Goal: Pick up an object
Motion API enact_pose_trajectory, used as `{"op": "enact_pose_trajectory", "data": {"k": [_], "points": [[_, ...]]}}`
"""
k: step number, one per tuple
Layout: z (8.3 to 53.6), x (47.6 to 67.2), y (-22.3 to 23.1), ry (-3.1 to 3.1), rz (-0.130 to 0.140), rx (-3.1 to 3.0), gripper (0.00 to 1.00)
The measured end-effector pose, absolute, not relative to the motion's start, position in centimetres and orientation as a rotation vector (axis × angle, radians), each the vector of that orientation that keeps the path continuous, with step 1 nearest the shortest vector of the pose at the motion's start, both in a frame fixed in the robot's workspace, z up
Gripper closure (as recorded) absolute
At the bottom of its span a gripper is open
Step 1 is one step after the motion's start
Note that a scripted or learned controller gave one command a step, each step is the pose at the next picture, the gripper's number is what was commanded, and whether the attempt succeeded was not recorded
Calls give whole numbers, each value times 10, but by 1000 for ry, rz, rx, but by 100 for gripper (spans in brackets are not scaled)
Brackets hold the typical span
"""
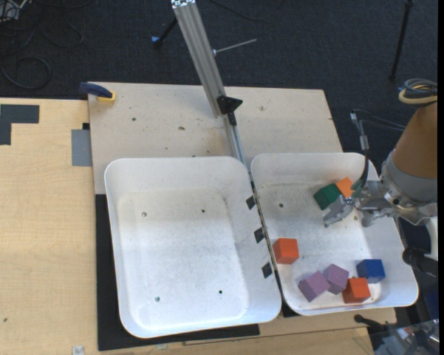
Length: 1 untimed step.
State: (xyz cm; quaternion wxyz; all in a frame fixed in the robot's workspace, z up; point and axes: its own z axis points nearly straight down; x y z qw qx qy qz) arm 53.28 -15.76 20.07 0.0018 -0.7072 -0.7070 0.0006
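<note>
In the right bin [295,170] lie several small blocks. A green block [326,195] and an orange piece [344,186] sit at the upper right. An orange-red cube [286,251] rests near the bin's left wall. Two purple blocks [323,281], a blue cube [371,269] and another orange-red cube [356,291] cluster at the front. My gripper [338,211] hangs low over the bin, just below and right of the green block. No block shows between its fingers.
The left bin [133,176] stands beside the right one, with black clips [258,235] along the shared wall. A slanted aluminium bar [203,58] rises behind the bins. A blue-and-yellow clamp [97,92] lies at the bench's back left corner.
</note>
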Motion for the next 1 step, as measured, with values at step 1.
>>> {"op": "enact_pose_trajectory", "data": {"k": [1], "points": [[201, 533, -158, -2216, 1, -2223, 0]]}}
